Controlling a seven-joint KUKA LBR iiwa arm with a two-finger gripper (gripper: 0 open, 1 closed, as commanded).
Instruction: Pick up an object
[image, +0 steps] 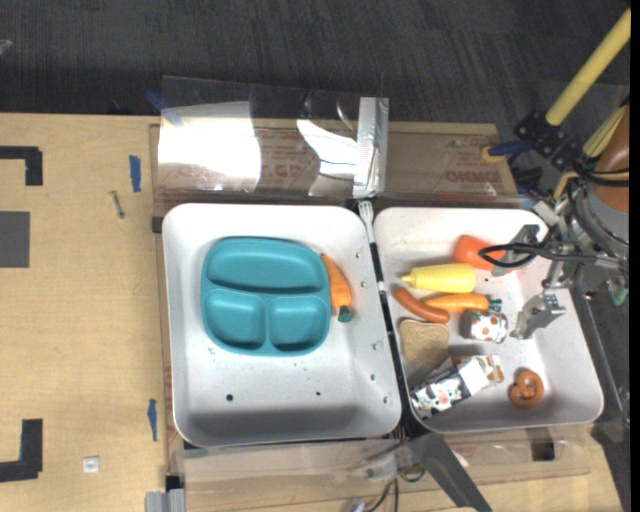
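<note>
The right bin (575, 375) holds several toy foods. An orange piece (470, 247) lies at the back, with a yellow corn-like piece (440, 278) in front of it. A brown sausage (420, 305) and an orange carrot (462, 301) lie side by side. A small white figure (486, 325), a tan bread slice (425, 340), a white and black box (455, 385) and a brown pretzel-like piece (525, 388) fill the front. My gripper (533, 315) hangs over the bin's right half, just right of the white figure and above the brown piece.
The left bin (190, 400) holds a teal divided tray (265, 295), with an orange carrot (339, 284) against the tray's right edge. The arm and its cables (590, 235) cross the right bin's back right corner. A clear plastic sheet (270, 150) stands behind the bins.
</note>
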